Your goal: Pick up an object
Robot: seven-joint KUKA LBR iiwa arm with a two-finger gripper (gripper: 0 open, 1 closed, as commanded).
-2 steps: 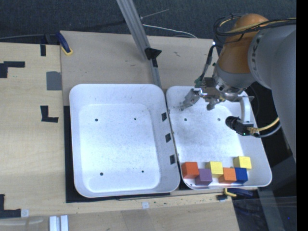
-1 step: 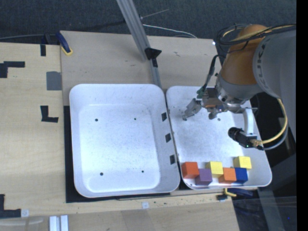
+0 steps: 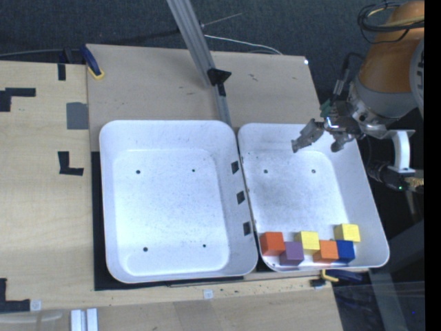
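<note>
A: What does the arm work over?

B: A pale wooden bench (image 3: 165, 81) with a smooth, light grain, standing on dark blue-grey carpet (image 3: 69, 12). Black tape marks (image 3: 65, 163) sit on its left part, beside a grey square patch (image 3: 77, 114). A ribbed metal rail (image 3: 193, 36) slants in from the far side and ends between the bins.

A: And the bins?

B: Two shallow white trays with rounded corners and speckled floors, side by side and touching. The left bin (image 3: 110, 185) has four small dark dots on its floor. The right bin (image 3: 365, 198) holds the blocks.

A: Where exactly?

B: They cluster along its near edge: an orange cube (image 3: 273, 242), a purple cube (image 3: 294, 252), a yellow cube (image 3: 309, 240), a second orange one (image 3: 328, 249), a blue cube (image 3: 345, 251) and another yellow block (image 3: 348, 232). All are small, matte and square-edged, packed close together.

A: The gripper?

B: The gripper (image 3: 318, 136) hangs over the far edge of the right bin, well apart from the blocks. Its two dark fingers are spread, with nothing between them. Behind it rises the arm's glossy orange band (image 3: 393, 67).
</note>
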